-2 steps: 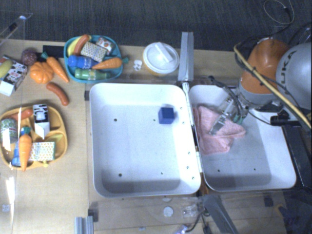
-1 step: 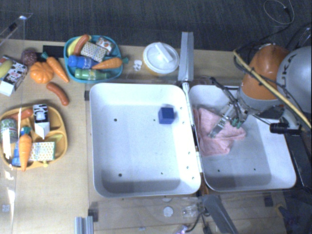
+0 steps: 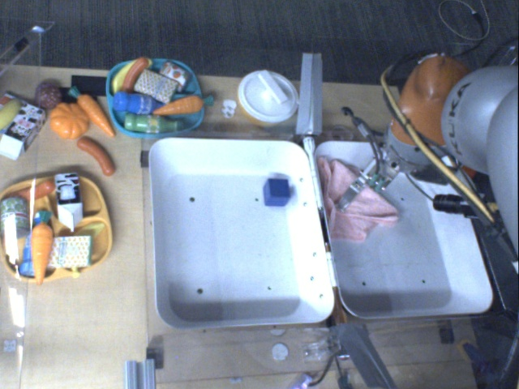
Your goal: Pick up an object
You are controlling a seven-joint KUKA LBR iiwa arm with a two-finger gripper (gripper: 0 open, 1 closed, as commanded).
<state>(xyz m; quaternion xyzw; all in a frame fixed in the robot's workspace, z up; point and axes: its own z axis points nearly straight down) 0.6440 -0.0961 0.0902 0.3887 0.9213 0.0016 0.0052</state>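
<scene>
Left edge of the worktop (image 3: 122, 314): a yellow dish (image 3: 97, 233) and a blue bowl (image 3: 193, 120) of toy food, loose toy carrots and a sausage between them. Left bin (image 3: 235, 298): one small blue cube (image 3: 277, 190) — solid colour, square-edged — lying right of centre toward the far wall. Behind the bins, a white lidded container (image 3: 268, 96). Right bin (image 3: 422, 290): a crumpled pink cloth (image 3: 357, 213) (soft, folded over itself) against its left wall. The gripper (image 3: 357, 189) is down on the cloth's upper part — fingers parted, touching the fabric; nothing visibly clamped.
</scene>
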